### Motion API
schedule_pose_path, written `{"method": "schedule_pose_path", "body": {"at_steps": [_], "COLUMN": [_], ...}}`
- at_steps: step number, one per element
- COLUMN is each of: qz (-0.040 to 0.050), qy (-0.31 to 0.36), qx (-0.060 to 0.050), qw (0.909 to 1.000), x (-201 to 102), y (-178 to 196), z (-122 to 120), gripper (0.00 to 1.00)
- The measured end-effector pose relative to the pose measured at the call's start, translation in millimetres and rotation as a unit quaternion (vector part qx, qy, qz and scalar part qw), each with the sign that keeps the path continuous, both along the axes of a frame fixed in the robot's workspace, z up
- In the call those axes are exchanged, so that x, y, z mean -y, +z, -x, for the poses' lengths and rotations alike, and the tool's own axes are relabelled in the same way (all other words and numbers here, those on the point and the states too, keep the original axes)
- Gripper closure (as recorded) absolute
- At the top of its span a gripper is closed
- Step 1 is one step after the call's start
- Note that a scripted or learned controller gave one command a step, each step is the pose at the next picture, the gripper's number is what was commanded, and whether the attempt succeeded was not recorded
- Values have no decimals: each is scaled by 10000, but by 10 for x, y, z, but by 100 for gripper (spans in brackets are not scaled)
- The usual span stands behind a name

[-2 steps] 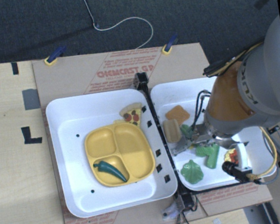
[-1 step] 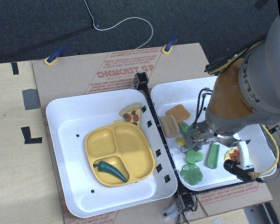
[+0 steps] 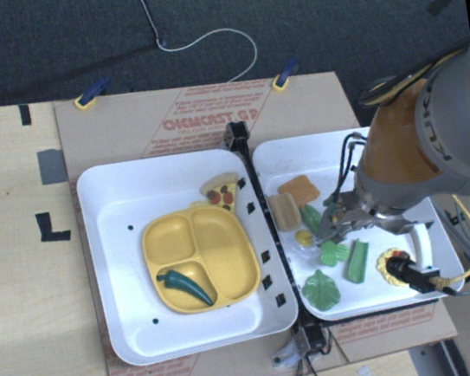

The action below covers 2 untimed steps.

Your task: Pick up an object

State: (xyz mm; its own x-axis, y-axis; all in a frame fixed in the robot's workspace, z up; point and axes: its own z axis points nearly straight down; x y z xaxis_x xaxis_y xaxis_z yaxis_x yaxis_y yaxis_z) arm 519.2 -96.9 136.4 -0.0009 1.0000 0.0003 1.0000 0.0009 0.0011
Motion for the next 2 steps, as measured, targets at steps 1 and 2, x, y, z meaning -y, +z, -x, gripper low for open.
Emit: {"method": "schedule_pose_path", "body": {"at_steps": [1,2], "qz": [3,3], "qy": [-3,4], "qx": [5,8], "qw": [10000,10000], "x": [58,52], "y": [446,904], "z": [29,22], "gripper": [100,100]}}
